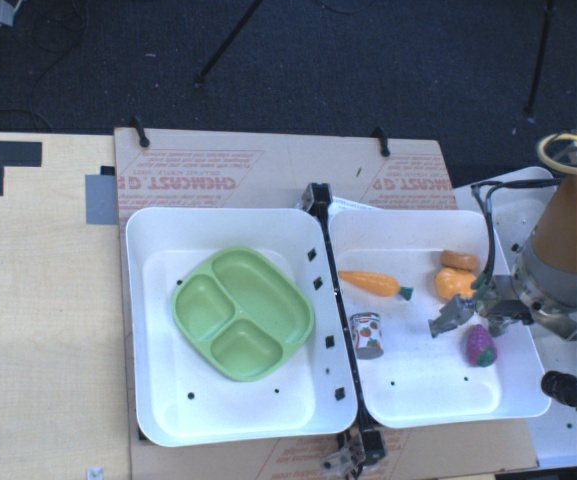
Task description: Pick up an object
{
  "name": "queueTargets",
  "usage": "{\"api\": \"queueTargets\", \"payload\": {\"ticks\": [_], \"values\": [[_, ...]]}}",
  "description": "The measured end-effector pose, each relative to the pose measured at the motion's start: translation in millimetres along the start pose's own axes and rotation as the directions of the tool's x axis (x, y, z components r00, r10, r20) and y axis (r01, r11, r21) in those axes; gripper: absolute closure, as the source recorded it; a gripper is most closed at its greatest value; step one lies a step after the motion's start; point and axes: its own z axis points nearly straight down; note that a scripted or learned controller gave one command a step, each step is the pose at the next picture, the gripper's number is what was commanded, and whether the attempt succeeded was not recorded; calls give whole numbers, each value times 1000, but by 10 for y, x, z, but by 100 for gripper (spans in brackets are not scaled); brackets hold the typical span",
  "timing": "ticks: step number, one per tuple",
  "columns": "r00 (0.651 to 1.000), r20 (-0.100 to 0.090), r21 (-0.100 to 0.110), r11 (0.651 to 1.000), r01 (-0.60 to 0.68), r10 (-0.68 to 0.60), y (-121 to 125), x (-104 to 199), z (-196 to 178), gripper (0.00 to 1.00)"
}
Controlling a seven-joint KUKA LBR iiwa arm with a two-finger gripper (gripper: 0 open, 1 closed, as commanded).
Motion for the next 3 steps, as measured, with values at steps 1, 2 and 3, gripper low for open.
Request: {"api": "queueTargets", "payload": {"ticks": [1, 2, 3], "values": [[1000, 3, -12, 1000, 3, -3, 24, -1, -56, 0], [1000, 0, -6, 1000, 2, -2, 22, -9, 377, 0], [1000, 0, -6, 1000, 2, -2, 13, -23, 812, 0]]}}
